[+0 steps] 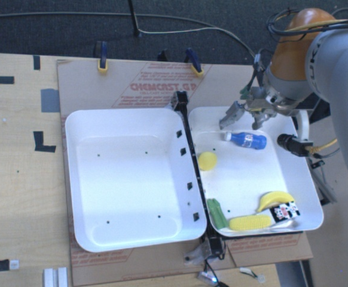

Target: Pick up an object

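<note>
light: even, bright | shadows: soft | focus: slightly soft | glare: none

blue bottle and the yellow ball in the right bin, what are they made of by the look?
Blue bottle: likely plastic, glossy; its blue body shows a sheen and it has a pale cap end. Yellow ball: matte, even yellow with no highlight, so probably foam or soft rubber; the view leaves that open.

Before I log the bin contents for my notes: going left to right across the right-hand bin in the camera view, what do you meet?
Yellow ball → green object → blue bottle → banana. The corn cob and small printed item overlap others, so I left them out.
</note>
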You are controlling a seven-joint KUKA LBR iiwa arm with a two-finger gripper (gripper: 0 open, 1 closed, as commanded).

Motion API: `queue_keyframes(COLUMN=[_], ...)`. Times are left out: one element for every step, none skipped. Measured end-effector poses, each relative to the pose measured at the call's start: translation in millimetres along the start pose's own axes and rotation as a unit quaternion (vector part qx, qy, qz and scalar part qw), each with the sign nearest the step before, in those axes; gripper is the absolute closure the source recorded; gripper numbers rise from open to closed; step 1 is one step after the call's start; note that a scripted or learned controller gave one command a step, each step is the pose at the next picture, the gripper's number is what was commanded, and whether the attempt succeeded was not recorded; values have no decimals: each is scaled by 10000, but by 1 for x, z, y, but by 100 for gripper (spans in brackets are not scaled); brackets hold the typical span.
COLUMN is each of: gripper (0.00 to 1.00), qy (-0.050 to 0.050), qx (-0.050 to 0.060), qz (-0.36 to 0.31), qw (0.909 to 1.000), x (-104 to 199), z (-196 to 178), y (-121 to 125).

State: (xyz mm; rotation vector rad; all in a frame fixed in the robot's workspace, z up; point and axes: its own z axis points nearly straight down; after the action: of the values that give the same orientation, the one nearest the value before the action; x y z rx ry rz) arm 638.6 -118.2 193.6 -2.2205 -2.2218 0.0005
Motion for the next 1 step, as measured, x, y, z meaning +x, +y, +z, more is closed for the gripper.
queue_keyframes(gripper=[0], qy=[4], qx=[36], qz=[-95], qw=[9999], x=[3], z=[81], y=[-8])
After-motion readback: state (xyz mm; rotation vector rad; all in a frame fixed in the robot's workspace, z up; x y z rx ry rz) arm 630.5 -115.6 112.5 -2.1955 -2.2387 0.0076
